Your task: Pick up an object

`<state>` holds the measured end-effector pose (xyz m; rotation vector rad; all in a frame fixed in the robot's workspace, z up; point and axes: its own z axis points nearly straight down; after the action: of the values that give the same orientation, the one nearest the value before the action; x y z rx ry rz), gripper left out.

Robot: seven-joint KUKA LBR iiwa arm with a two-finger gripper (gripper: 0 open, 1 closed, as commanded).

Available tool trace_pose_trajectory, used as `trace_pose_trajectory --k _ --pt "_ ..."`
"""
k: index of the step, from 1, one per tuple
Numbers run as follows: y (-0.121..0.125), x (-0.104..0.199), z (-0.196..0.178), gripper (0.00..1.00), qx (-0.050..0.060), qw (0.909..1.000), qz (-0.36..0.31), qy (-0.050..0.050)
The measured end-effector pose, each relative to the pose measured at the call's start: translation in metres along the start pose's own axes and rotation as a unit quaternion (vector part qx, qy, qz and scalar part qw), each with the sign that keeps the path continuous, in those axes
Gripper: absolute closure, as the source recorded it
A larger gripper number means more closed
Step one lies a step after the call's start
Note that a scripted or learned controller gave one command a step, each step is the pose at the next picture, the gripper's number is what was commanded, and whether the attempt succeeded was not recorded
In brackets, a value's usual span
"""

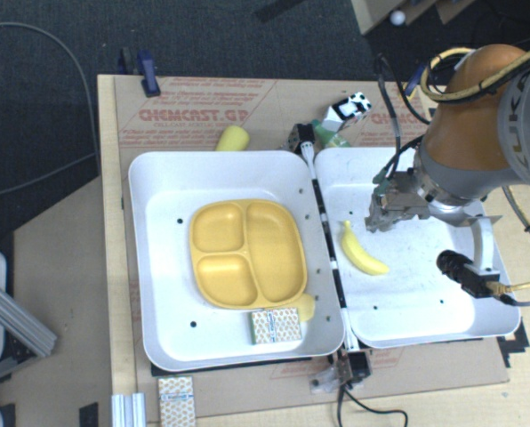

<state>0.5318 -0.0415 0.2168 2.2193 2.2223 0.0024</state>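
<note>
Two shallow white plastic bins sit side by side on the plywood bench [203, 105], the left bin [158, 238] and the right bin [425, 314] touching along a black centre seam. I'm watching from the overhead camera.

Largest item in play: the grey arm with the orange band [474, 123], reaching in from the right and hanging over the upper half of the right bin. Its gripper [385, 213] points down toward the bin floor, just above and right of the target. I cannot tell whether it is spread or closed; the wrist hardware covers the tips from this angle. Nothing is visibly held.

Next down: a yellow four-compartment plastic tray [247, 253], flat in the middle of the left bin. A small patterned white-and-blue packet [276, 326] lies just below it, touching its lower edge.

Task object, my read: the small yellow banana [361, 253], lying flat in the right bin near the seam, curved, stem end up. It's the only loose thing in that bin, and the gripper is parked just beside it, so I judge this as the approach step, pick not yet made.

The banana lies close to the bin wall, so finger clearance on that side looks tight. The curved skin may slip.

Outside the bins: a yellow rounded object [233, 138] on the bench above the left bin.
</note>
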Motion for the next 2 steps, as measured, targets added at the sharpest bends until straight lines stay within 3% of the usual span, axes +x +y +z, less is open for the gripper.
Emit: trace_pose_trajectory --k 1,2 --pt "-0.001 0.000 0.001 0.00 0.001 1.0000 0.000 0.000" --pt "0.046 -0.051 0.132 0.00 0.001 1.0000 0.001 -0.001"
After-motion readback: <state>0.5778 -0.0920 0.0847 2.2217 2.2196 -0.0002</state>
